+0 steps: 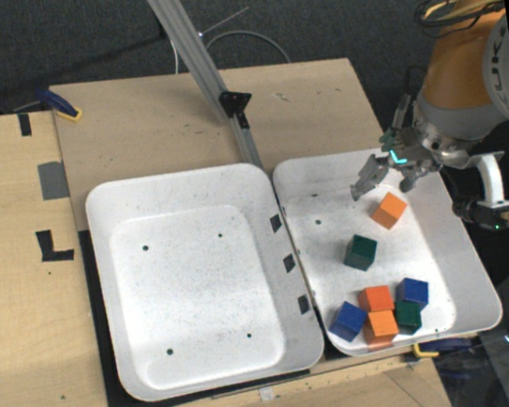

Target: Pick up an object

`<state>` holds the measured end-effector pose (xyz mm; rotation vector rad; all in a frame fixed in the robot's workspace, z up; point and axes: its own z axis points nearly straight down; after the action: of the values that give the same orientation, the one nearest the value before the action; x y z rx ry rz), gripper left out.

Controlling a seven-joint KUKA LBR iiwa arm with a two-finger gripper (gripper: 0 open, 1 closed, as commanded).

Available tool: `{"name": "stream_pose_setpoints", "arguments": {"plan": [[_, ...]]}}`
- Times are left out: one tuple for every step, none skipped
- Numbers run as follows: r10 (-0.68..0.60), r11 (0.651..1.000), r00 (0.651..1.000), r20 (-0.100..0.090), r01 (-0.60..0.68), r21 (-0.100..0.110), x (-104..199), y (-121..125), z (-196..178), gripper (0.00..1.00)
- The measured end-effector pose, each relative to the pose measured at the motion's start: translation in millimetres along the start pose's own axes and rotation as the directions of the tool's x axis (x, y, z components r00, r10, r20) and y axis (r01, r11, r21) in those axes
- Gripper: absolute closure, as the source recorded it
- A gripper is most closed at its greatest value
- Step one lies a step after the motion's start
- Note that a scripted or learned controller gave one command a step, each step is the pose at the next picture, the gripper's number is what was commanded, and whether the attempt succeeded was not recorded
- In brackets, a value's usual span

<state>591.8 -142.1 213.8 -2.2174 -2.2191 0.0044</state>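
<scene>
Claw [385,174] spread open over right bin's [450,244] far edge, gripping nothing. Orange cube [389,210] sat just below it, toward the near edge, almost touching, tilted, apart from corner cluster.

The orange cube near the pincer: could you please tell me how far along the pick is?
Done: the pincer has reached the right bin, just above the orange cube. In hand: nothing visibly; the cube lies on the bin floor. Left: closing on it and lifting.
</scene>
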Motion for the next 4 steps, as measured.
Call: {"name": "stream_pose_setpoints", "arguments": {"plan": [[-0.001,1.000,1.000,0.001,0.001,-0.004,0,1,-2,0.00],[0.000,1.000,1.000,0.001,0.000,0.002,-3,7,58,0.00],[-0.001,1.000,1.000,0.000,0.001,0.003,6,5,119,0.00],[0.000,1.000,1.000,0.001,0.000,-0.002,7,5,122,0.00]]}}
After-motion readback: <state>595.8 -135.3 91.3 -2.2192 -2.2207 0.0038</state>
